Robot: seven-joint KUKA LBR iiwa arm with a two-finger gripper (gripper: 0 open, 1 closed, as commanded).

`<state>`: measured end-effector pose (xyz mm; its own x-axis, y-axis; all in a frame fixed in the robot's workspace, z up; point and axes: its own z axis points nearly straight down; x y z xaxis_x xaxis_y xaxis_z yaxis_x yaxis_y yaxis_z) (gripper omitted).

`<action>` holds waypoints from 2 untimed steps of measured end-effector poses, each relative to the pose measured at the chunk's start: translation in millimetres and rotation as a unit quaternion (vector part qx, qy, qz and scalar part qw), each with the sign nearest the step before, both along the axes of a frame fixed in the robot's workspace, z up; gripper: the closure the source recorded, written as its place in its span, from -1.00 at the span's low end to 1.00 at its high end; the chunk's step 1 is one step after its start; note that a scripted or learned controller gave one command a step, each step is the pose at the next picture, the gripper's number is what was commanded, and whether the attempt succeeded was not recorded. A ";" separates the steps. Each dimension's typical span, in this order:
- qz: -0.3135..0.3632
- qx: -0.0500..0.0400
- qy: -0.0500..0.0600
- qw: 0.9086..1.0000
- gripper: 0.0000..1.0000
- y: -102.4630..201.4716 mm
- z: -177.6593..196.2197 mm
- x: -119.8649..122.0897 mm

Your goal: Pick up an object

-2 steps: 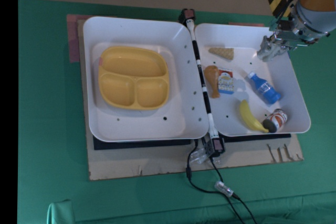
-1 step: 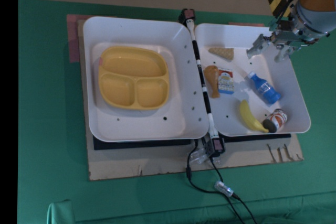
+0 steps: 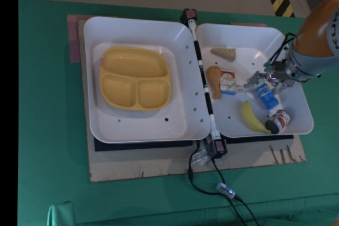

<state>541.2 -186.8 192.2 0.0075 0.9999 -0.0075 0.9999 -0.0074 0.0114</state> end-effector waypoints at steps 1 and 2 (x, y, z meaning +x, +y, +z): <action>-0.003 -0.003 -0.005 1.000 1.00 -3.2 14.6 1.8; 0.001 0.000 -0.001 1.000 1.00 -2.0 92.3 83.1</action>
